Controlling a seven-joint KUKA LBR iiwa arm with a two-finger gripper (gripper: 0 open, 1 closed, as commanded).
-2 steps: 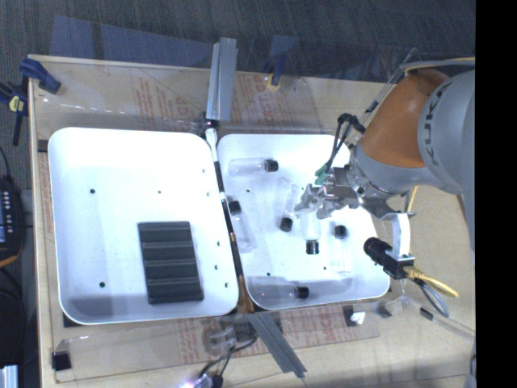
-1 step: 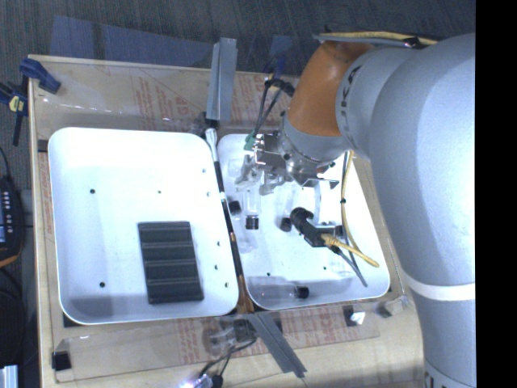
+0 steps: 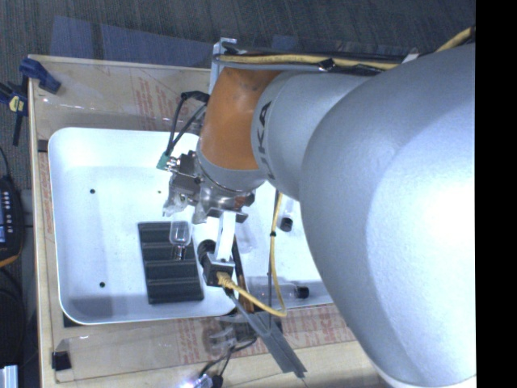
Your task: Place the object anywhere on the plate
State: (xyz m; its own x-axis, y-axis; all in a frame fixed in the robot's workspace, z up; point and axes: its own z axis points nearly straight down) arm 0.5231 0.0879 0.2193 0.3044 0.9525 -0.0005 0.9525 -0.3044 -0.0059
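Observation:
A dark, ribbed rectangular plate [image 3: 170,263] lies flat in the left white bin [image 3: 89,217], near its front right corner. My gripper [image 3: 178,234] hangs over the plate's upper right part, reaching in under the orange wrist band [image 3: 230,128]. The wrist body hides most of the gripper. I can make out no separate object on the plate or under the gripper.
The big grey arm [image 3: 380,184] covers the right bin and the right half of the view. Cables [image 3: 242,293] dangle from the wrist over the bin's front rim. A blue clamp [image 3: 39,75] sits at the bench's back left corner.

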